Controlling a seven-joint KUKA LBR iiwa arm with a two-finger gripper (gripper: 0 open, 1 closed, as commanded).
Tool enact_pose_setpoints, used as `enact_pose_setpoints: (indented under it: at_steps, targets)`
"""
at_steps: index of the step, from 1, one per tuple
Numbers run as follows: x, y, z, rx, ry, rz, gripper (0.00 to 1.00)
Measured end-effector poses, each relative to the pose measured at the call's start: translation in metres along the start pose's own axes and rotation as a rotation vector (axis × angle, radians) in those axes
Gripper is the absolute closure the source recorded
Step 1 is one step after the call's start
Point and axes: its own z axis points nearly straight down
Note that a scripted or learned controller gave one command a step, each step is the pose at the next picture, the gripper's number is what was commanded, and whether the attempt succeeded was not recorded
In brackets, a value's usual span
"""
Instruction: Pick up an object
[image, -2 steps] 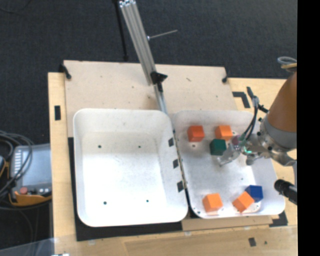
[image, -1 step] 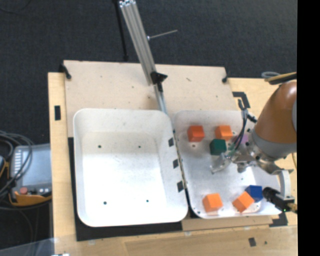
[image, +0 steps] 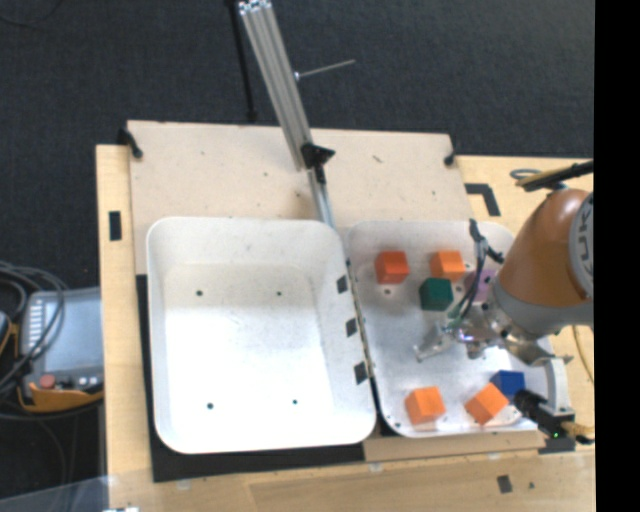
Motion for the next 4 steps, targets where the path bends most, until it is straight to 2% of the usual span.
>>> enact_pose_setpoints:
  at_steps: [1,2,4]
  targets:
    - [-0.002,0.001,0.04,-0.007,-0.002,0.001,0.0]
    - [-0.002,0.002,0.028,-0.012,0.001,0.011,1.0]
    - [0.009,-0.002,-0.082,-0.013,0.0,-0.007,1.0]
